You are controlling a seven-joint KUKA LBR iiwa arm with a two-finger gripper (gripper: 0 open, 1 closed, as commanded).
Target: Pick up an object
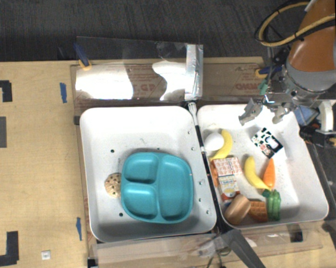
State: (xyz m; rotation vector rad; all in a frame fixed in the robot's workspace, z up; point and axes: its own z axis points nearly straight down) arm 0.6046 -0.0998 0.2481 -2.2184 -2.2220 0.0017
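Hovering over the rear of the right bin (313, 202), the jaws of the gripper (263, 114) stand spread apart with nothing between them. Nearest the camera lie a brown bread-like piece (238, 209) and a green item (273, 204), well in front of the jaws; behind these, a snack carton (227, 175), a yellow banana (254, 174) and an orange carrot (269, 173) lie closer to the jaws. Closest of all, just in front of and below the jaws, sits a black-and-white patterned packet (266, 142), tilted diagonally, its long axis running from rear-left to front-right. A white egg-like object (214, 141) and a second banana (225, 145) lie to the side of the jaws away from the arm. Farther on that side, the left bin (95, 128) holds a teal divided plate (157, 186) and a cookie (112, 185). Judged from this layout, the patterned packet is the likeliest target, needing only a short descent
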